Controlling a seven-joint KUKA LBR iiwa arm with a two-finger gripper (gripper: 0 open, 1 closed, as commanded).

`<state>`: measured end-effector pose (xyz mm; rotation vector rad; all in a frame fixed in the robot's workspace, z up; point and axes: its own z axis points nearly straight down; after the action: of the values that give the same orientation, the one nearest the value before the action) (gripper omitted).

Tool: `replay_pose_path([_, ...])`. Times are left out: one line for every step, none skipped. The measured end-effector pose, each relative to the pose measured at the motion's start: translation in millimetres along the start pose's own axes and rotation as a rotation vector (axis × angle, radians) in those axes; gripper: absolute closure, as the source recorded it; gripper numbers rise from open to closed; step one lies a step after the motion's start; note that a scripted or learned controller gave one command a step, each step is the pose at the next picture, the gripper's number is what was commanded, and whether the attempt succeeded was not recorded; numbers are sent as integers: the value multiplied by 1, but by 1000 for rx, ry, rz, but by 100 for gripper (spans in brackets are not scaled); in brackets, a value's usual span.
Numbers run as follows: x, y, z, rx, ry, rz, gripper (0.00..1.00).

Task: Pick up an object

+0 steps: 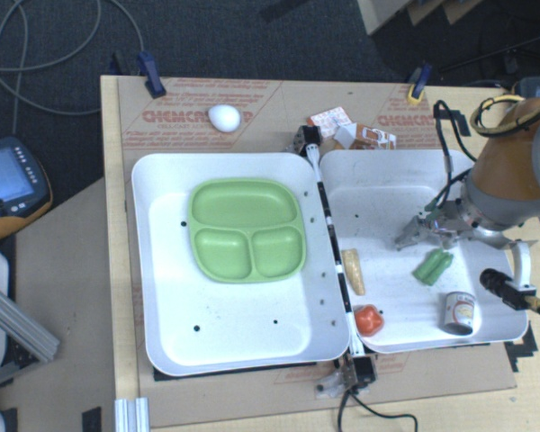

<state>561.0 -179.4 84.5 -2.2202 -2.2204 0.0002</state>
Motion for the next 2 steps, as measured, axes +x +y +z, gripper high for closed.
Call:
replay_pose_path([-31,36,-1,-2,-1,0,0])
replay_pose_path([-8,48,-48,-4,-2,-1,0])
